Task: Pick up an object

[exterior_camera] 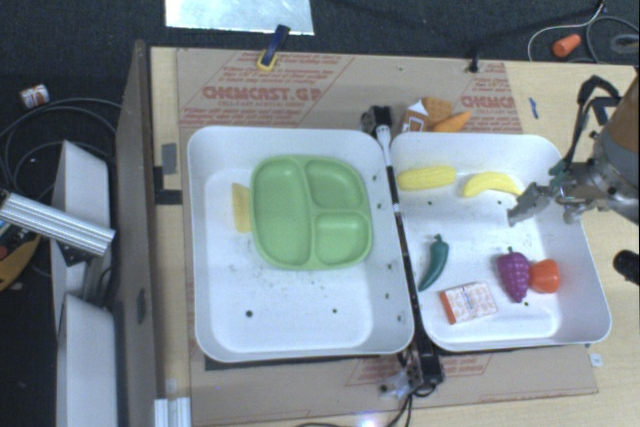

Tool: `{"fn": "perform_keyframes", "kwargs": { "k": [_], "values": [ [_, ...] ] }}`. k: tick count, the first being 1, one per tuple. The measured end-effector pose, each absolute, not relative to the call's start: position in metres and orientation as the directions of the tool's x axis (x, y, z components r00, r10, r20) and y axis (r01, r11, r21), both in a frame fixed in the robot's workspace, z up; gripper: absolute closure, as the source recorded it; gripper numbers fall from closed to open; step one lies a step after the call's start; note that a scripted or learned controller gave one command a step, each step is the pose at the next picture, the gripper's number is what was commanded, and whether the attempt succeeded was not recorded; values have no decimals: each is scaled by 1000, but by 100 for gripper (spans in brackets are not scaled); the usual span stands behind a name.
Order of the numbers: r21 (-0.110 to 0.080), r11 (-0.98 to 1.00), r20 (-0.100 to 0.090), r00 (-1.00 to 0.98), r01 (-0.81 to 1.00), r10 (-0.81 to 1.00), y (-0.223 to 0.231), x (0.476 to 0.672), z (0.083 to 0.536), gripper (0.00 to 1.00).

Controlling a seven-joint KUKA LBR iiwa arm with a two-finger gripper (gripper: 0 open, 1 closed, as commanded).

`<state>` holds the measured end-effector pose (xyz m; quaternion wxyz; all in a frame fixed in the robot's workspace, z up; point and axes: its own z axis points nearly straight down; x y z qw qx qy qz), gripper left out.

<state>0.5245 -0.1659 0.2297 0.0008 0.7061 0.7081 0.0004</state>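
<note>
I see the bench covered with a brown printed cardboard sheet (330, 80), and on it two shallow white plastic bins lie side by side, the left bin (215, 315) touching the right bin (585, 310).

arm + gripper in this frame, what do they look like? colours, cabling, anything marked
At the right edge, over the right bin, the arm shows as a pale grey rounded body. Black cables loop up along its upper side. The gripper is a grey metallic assembly with dark parts, tapering to a light grey tip. No readable markings can be made out at this resolution.
</note>
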Motion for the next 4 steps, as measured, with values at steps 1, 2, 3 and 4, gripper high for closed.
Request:
{"fn": "perform_keyframes", "kwargs": {
  "k": [1,2,3,4],
  "values": [
    [-2,-1,0,1,1000,1000,-179,498,184,0],
    [1,3,1,-3,1000,1000,-167,514,80,0],
    [4,1,0,-1,1000,1000,-168,514,95,100],
    [14,18,4,-18,1000,1000,-53,557,190,100]
  ]
}}
